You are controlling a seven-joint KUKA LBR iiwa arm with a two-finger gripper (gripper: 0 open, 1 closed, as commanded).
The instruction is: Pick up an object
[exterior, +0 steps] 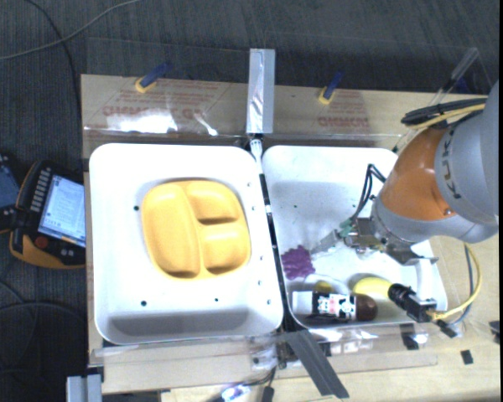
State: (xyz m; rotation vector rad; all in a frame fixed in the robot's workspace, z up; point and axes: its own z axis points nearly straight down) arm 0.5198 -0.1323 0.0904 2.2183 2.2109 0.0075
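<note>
Floor: dark carpet point(33, 74) with cables around the bench.
Bench: wooden top point(386, 107), clear sheet clipped at back.
Left bin point(117, 308): holds yellow divided tray point(197, 227).
Right bin point(318, 174): purple object point(298, 262), bottle point(339, 304), banana point(369, 286) at near side.
Gripper point(331, 241): low in right bin, just beside purple object; cannot tell its state.

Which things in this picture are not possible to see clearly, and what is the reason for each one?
- Tool, camera view: small and half under the arm's wrist; open or shut cannot be told.
- Yellow object, right bin: the arm covers part of it, so its shape is unclear.
- Bottle: label print too small to read.
- Purple object: blurred; its kind is unclear.
- Handheld device, left of the bench: screen text too small.
</note>
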